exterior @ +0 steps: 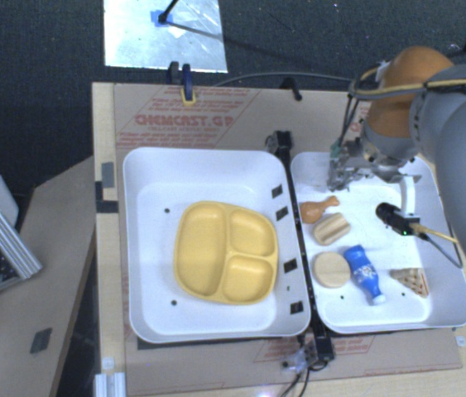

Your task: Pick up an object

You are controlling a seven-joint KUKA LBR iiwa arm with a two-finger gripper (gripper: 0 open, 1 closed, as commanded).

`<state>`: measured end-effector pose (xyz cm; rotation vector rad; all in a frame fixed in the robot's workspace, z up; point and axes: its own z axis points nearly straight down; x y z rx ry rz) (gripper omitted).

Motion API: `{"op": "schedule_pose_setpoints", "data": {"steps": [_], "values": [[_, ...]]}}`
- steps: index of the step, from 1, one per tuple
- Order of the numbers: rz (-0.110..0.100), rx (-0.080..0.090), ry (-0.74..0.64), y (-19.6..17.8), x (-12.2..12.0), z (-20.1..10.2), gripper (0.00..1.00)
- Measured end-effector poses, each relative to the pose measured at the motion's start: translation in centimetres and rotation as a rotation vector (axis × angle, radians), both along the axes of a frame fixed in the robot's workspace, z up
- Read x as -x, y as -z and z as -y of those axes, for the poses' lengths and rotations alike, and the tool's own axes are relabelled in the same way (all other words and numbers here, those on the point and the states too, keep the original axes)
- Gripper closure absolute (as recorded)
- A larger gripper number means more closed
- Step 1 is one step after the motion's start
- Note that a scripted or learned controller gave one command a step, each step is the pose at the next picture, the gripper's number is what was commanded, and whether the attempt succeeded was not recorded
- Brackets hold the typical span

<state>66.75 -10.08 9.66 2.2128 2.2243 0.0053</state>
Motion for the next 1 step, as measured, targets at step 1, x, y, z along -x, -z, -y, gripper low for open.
{"op": "schedule_pose_setpoints", "data": {"steps": [1], "values": [[0.000, 0.000, 0.001, -4.54, 0.06, -0.51, 1.00]]}}
